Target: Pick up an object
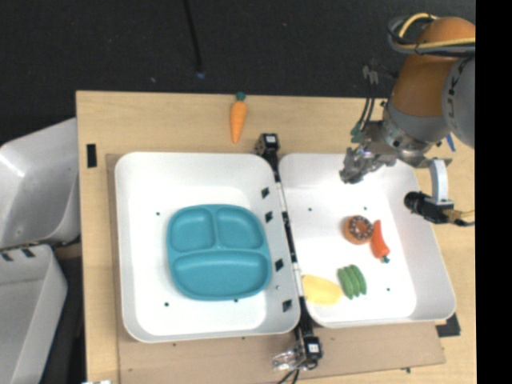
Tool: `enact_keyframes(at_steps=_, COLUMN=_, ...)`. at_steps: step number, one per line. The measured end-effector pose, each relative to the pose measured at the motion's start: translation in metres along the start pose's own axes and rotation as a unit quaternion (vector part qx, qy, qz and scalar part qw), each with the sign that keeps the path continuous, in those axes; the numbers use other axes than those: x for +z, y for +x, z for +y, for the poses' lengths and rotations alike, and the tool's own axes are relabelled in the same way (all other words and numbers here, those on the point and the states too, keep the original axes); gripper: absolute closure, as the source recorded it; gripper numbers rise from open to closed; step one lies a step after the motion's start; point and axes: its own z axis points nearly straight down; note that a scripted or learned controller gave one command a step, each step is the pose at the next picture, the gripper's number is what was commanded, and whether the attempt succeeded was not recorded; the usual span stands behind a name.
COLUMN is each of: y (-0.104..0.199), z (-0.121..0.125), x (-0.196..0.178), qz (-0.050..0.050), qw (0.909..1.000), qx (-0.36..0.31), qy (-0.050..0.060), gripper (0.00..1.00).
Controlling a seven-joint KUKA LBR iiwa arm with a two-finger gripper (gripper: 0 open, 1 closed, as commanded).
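camera view: fixed overhead | slanted down on both bins [120, 214] (arm [416, 86] enters right)

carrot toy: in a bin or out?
Out. The carrot lies on the bare wooden bench beyond the left bin, above its far rim, touching neither bin.

I'm seeing the bench [96, 126], light wood top, carrying two shallow white bins side by side, touching along the middle. Left bin [132, 238] and right bin [424, 282] are both sitting flat on it. A toy carrot [238, 118] is lying directly on the wood, just beyond the left bin's far edge, leaf end pointing away from the bins. Small black clips [267, 143] are sitting at the bins' seam.
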Motion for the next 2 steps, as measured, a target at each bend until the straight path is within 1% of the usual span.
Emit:
enact_keyframes(at_steps=1, y=0.044, z=-0.022, x=0.006, qz=0.000, qw=1.0000, qx=0.000, qy=0.000, gripper=1.00)
enact_keyframes(at_steps=2, y=0.084, z=-0.045, x=-0.009, qz=0.001, qw=1.0000, qx=0.000, qy=0.000, gripper=1.00)
